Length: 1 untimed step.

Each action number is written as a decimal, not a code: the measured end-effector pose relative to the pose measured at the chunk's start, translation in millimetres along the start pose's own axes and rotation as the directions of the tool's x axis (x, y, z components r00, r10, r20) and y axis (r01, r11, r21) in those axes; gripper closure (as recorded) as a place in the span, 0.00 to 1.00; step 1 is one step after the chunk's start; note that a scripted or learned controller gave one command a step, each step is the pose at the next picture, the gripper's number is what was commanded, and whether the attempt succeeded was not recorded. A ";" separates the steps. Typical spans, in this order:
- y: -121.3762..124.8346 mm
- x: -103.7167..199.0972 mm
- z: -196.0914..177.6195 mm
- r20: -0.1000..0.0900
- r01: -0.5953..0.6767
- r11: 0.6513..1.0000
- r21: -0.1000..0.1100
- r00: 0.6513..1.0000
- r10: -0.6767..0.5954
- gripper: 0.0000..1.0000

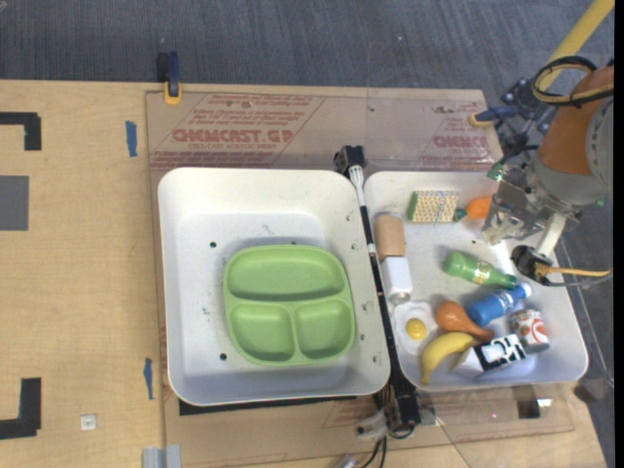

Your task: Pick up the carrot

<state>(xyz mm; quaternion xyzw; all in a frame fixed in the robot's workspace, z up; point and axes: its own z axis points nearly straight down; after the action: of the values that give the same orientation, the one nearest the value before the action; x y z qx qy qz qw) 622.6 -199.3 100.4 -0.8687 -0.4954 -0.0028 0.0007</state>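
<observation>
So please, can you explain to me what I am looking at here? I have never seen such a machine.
One camera, fixed above a bench, looks down at a slant. The grey machine with the orange band is a robot arm reaching in from the picture's right; its gripper hangs over the far edge of the right bin.

The left bin holds a green divided plate. The right bin holds toy food and small items: a banana, a fried egg, a green bottle, a blue bottle and an orange piece beside the gripper, possibly the carrot it must pick up. I see nothing held between its fingers.
</observation>
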 end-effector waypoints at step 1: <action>-0.6 0.9 0.8 -0.002 0.000 1.000 0.003 1.000 0.000 0.00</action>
<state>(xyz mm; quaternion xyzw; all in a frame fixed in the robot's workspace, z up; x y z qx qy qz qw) 622.5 -198.2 99.6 -0.8686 -0.4955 -0.0027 0.0023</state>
